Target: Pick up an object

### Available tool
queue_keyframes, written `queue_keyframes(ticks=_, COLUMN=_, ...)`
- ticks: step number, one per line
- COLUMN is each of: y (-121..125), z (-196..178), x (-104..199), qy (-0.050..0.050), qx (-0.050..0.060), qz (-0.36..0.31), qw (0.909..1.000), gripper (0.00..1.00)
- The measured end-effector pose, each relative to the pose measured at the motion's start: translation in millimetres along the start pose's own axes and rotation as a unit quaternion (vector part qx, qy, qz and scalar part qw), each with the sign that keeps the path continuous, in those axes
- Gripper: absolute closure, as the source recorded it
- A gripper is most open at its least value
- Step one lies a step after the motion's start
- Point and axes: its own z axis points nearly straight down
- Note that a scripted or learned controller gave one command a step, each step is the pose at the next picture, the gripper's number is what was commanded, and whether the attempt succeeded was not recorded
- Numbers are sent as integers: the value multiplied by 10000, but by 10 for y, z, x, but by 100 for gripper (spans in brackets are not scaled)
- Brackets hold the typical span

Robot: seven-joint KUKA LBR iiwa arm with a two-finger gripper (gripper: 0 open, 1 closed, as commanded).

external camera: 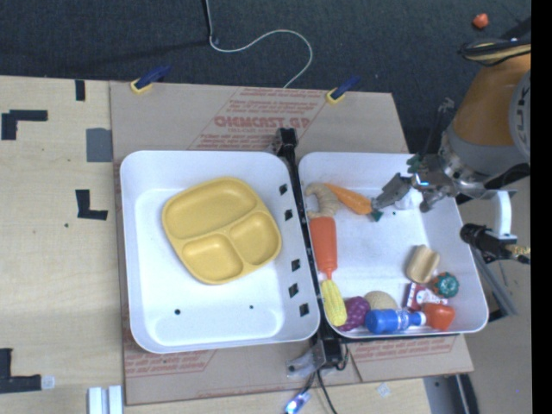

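Observation:
My gripper (402, 205) hangs over the far part of the right bin (379, 247), its fingers apart with nothing between them. The left fingertip (378, 213) ends just right of a small orange carrot (349, 198). A larger orange carrot (324, 243) lies along the bin's left wall, and a yellow corn cob (332, 299) lies below it. Purple grapes (354, 310), a blue bottle (388, 321), a tan roll (421, 264) and a teal ball (447, 285) crowd the near right corner.
The left bin (151, 257) holds a yellow divided plate (222, 229). A beige piece (321, 197) lies beside the small carrot. A red item (440, 316) and a small can (415, 297) sit by the bottle. Bare floor shows in the right bin's middle.

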Motion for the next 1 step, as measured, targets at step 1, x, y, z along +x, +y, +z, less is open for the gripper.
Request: queue_keyframes(ticks=1, y=2, z=-98, x=5, qy=0, qx=2, qz=-6, qw=10000, gripper=100)
